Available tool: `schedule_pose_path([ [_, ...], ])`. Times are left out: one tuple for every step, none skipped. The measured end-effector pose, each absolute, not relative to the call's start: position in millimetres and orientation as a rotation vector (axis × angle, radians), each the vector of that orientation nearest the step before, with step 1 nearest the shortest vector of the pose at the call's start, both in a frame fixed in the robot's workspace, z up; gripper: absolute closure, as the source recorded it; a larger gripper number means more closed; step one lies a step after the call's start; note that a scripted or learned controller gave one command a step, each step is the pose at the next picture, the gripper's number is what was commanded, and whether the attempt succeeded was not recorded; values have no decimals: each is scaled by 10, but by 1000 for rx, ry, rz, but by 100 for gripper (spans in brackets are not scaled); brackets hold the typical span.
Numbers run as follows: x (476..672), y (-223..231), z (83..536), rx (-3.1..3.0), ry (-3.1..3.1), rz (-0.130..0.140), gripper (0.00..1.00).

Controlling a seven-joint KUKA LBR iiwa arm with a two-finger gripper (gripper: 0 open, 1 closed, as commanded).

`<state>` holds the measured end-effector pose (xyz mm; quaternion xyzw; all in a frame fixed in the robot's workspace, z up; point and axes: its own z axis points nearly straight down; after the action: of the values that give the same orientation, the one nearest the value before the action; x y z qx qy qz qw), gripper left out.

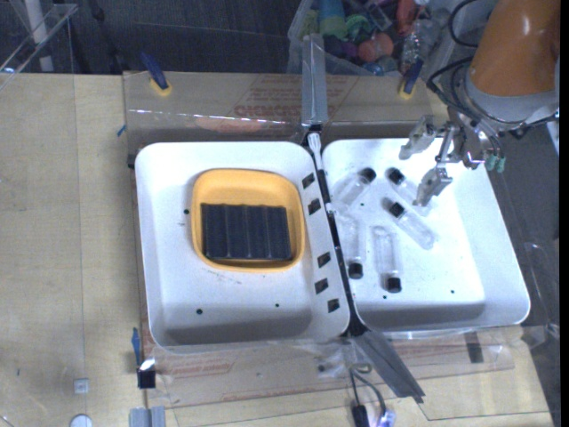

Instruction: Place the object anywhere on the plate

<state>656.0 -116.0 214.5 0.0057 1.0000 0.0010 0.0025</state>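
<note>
A yellow plate (pixel 244 188) with a dark ridged insert lies in the left white bin (pixel 169 310). Several clear plastic vials with black caps lie scattered in the right bin (pixel 498 283): one (pixel 412 227) near the middle, one (pixel 383 251) below it, one (pixel 354 189) by the divider. My gripper (pixel 425 163) hangs above the upper part of the right bin, just up and right of the middle vial. Its fingers (pixel 434 183) are open with nothing between them.
A raised divider (pixel 322 229) with black clips separates the two bins. A box of coloured toys (pixel 369 16) stands behind the bench. The arm's orange band (pixel 520 38) is at the top right, above the right bin's far corner.
</note>
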Motion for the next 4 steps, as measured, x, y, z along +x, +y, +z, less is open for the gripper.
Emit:
schedule_pose_path([
  [6639,-1069,1946,53,3137,4,0],
  [6669,-847,2139,-264,3120,2,0],
  [6684,-498,2363,-503,3090,1,0],
  [6677,-1090,2013,-824,3026,2,0],
])
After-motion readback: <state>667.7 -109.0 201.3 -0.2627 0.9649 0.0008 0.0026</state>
